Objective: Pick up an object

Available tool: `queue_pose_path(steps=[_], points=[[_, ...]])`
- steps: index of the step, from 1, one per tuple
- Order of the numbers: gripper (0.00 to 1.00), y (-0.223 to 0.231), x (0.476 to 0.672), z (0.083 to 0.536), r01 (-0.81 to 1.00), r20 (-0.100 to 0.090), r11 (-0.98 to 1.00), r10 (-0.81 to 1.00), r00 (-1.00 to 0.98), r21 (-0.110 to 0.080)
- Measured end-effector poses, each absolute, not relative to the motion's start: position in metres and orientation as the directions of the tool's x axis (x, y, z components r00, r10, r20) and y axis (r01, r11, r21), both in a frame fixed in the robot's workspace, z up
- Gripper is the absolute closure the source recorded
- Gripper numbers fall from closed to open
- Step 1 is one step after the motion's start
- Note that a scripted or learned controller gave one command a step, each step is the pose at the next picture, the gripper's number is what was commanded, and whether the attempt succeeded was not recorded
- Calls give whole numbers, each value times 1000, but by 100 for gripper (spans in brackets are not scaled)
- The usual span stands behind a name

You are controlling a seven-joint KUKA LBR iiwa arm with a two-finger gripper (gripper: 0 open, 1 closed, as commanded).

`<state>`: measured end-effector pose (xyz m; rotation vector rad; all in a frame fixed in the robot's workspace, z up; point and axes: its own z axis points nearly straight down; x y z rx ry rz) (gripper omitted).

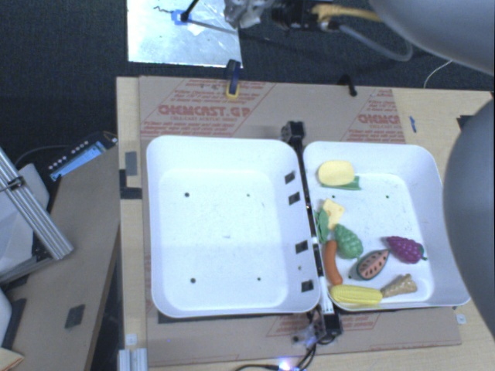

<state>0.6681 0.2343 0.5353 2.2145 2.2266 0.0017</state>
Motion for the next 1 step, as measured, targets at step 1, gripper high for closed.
queue_pose_path(steps=[1], points=[[100, 234, 668, 535, 1000, 0, 5, 1000, -5, 2]])
